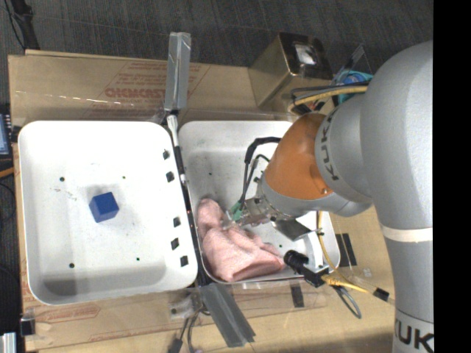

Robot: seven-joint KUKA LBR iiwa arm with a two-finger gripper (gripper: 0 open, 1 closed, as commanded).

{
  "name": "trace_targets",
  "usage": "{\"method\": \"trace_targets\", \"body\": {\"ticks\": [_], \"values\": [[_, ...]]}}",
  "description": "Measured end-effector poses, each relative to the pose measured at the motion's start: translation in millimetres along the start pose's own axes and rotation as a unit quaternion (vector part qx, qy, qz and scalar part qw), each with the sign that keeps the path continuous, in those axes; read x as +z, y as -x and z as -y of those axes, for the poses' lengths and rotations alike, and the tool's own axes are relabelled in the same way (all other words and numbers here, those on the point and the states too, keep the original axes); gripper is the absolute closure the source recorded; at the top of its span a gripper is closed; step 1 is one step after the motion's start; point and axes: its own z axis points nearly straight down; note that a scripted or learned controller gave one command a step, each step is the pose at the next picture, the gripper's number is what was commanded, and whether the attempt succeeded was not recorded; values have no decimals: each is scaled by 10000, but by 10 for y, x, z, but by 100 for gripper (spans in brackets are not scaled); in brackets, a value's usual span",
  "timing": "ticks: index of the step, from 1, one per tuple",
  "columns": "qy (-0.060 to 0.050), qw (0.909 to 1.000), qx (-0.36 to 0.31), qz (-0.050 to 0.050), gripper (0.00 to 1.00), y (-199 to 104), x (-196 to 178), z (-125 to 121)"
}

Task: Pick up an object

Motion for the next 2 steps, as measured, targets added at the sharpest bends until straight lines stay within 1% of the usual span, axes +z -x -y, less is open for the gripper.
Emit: {"method": "trace_targets", "body": {"ticks": [1, 2], "values": [[0, 10000, 0, 2, 0, 1, 0, 1], [-7, 10000, -23, 1, 100, -1, -93, -5]]}}
